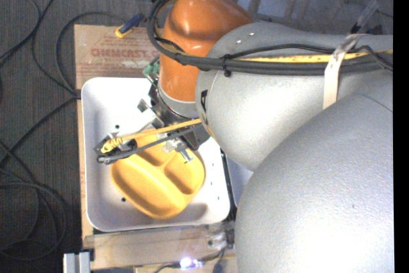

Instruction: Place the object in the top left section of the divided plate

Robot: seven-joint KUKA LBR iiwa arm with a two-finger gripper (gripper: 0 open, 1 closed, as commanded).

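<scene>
A yellow divided plate [153, 185] lies in the left white bin [102, 105], toward its near right corner. Raised ridges split the plate into sections. The gripper [177, 149] hangs from the orange wrist band over the plate's far edge, close to the ridges. The arm's bulk covers the far right part of the bin and whatever lies under it. I see no loose object on the plate or on the bare bin floor.
The bin rests on a cardboard sheet [112, 54] with red print; a small blue and yellow thing [128, 25] lies at its far edge. Cables trail over the carpet on the left. A sliver of the right bin [234, 185] shows beneath the arm.
</scene>
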